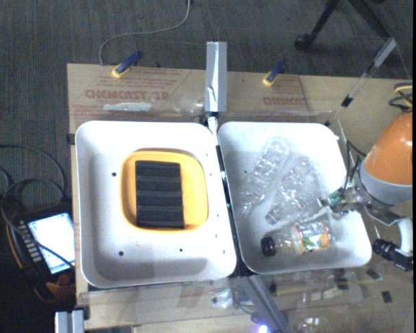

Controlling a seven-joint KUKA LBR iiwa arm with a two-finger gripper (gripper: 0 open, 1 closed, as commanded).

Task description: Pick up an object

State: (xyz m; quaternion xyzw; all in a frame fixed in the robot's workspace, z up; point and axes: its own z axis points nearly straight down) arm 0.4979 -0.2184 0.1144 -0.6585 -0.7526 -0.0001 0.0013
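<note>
Two shallow white bins [90, 207] share the worktop; crumpled clear plastic bottles [284, 186] crowd the right one beside the arm's tool [340, 203], whose grip state cannot be told.

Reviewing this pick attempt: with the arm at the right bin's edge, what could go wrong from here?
1. The clear plastic bottles lie heaped and overlapping in the right bin, so a grab may catch two or slip off.
2. The bottle with the orange label lies on its side near the bin's front wall and may roll away when touched.
3. The pincer sits low by the bin's right rim, so a further descent might strike it.
</note>
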